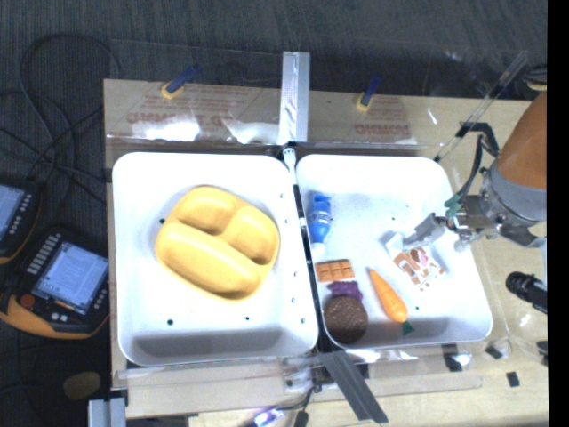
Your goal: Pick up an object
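Gripper (425, 232) is hovering at right of frame over the small printed packet (418, 266) lying in the right bin (373, 172) beside the carrot (388, 295), jaws' gap impossible to judge; packet is looking light, thin, crinkly, best pinched across its edges.

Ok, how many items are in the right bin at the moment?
5 that I can see: a blue bottle by the divider, a waffle piece below it, a brown ball at the front, a carrot, and a small packet under the gripper, which may hide more.
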`<state>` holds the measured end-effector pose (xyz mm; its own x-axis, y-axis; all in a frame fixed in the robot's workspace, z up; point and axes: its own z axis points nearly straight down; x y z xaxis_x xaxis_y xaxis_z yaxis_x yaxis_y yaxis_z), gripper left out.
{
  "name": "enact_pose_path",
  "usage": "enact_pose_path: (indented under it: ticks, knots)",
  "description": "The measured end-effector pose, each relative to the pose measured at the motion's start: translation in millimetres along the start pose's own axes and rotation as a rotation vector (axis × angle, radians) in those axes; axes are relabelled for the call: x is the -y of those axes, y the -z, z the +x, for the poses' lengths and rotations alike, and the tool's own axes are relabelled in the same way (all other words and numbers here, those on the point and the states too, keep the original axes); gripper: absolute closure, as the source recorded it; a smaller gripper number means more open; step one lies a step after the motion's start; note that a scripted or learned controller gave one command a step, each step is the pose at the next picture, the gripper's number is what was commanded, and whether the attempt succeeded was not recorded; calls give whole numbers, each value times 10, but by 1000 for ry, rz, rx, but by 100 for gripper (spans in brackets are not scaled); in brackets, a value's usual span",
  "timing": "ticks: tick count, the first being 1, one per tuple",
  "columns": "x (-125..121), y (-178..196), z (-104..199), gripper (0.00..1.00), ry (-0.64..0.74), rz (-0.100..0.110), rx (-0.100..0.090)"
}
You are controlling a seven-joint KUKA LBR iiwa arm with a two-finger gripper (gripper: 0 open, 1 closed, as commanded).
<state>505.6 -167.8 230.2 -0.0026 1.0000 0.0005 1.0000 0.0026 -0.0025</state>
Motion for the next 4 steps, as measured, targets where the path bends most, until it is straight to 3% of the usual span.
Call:
enact_pose_path:
  ticks: [1, 2, 3, 4]
  knots:
    - [190, -1021, 18, 0, -106, -11, 2]
    - [70, -1188, -43, 0, -416, -54, 2]
    - [88, -1207, 231, 0, -310, -62, 25]
    - [168, -1399, 556, 0, -184, -19, 7]
